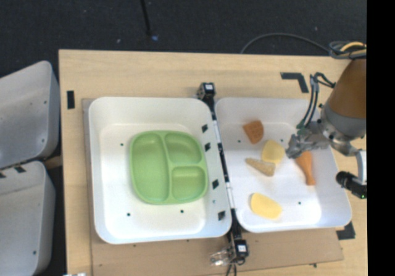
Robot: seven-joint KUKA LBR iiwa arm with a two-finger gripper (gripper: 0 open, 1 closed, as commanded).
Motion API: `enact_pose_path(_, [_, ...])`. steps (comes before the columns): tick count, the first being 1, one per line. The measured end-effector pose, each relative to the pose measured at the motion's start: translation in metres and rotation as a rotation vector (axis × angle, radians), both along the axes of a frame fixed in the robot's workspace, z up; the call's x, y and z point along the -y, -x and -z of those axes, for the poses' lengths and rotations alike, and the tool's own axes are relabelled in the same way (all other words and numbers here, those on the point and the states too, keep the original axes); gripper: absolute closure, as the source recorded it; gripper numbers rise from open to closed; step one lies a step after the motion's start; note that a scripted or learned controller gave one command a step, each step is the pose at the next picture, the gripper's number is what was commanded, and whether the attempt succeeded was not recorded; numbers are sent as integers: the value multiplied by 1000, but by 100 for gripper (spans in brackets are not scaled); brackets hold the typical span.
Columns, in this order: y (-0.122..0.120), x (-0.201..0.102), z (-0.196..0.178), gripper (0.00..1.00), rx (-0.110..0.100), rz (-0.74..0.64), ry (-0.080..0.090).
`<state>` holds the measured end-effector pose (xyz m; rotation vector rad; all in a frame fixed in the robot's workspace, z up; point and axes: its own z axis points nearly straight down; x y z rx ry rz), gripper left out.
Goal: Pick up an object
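Gripper (300,147): low in right bin (321,207), finger state unclear, cannot tell.
Carrot (306,167): just beside gripper.
Green tray (166,167): left bin (105,145).

Glossy white plastic bins (154,225) (bench (154,74) matt wood).

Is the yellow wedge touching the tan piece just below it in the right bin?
Touching. The camera view shows the yellow wedge resting against the upper edge of the tan piece, with no white bin floor between them.
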<state>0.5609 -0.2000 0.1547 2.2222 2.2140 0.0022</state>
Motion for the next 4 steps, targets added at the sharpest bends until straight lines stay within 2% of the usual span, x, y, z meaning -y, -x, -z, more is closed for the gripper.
enact_pose_path(2, [-2, -17, -110, 100, 2, -8, 0])
enact_pose_path(3, [-3, -16, -131, 100, 0, -8, -1])
enact_pose_path(4, [-8, -69, -115, 100, -3, -9, -2])
